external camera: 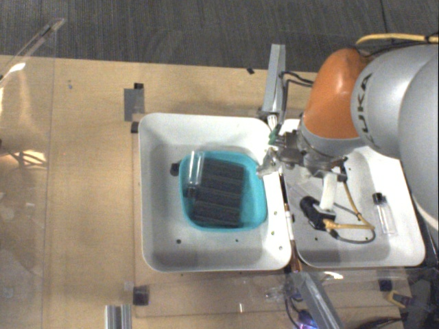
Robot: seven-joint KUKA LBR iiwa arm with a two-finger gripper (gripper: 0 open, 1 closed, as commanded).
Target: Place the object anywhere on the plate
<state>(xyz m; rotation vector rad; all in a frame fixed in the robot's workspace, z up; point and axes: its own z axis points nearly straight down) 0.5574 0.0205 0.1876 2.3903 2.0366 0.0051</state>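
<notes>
1. The clear tube [194, 168] is lying on the blue plate [255, 199], at its far-left rim; placing is looking done.
2. The claw [272, 157] is hovering over the plate's right edge, and I cannot tell its grip. Rising straight is keeping it off the wall between the bins.
3. The right bin [405, 252] is offering open room beside a syringe [381, 211].

Grey KUKA-lettered arm [405, 101] with a glossy orange band [336, 94].

Just left of the gripper [266, 162], the plate [258, 201] lies in the left bin [158, 245], bearing a block [218, 190] and a tube [193, 170]. To its right, a syringe [381, 211] lies in the right bin [405, 249].
</notes>
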